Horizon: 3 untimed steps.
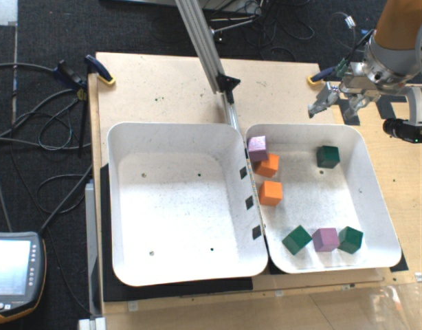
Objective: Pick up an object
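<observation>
Bright even overhead light, soft faint shadows, slightly grainy, mild softness

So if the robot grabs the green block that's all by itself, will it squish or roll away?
Probably neither. The green block looks like a stiff cube with flat sides, so it should sit still rather than roll. It looks small, so it is likely light. Nothing touches it, leaving the gripper room around it.

arm [402,19] cut off at top right, monitor [12,273] cropped at left edge
</observation>
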{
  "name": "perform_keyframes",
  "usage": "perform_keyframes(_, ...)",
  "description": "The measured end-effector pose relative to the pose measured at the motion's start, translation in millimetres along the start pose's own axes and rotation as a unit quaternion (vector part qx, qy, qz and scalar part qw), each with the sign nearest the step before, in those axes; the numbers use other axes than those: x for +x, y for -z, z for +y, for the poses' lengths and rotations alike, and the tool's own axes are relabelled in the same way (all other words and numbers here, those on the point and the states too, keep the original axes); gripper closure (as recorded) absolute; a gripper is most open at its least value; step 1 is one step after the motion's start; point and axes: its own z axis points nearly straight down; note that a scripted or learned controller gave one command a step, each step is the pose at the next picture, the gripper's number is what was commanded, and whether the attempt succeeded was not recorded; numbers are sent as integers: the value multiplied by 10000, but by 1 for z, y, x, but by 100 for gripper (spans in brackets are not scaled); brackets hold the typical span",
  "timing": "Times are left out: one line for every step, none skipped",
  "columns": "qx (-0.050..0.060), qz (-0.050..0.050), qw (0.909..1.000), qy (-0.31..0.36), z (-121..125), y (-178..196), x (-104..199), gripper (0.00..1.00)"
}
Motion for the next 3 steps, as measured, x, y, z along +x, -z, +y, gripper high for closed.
perform_keyframes(2,-1,10000,0,0,0,0,0)
perform_keyframes(32,6,10000,-15,-5,-64,0,0)
perform_keyframes(21,3,10000,-5,0,-108,0,0)
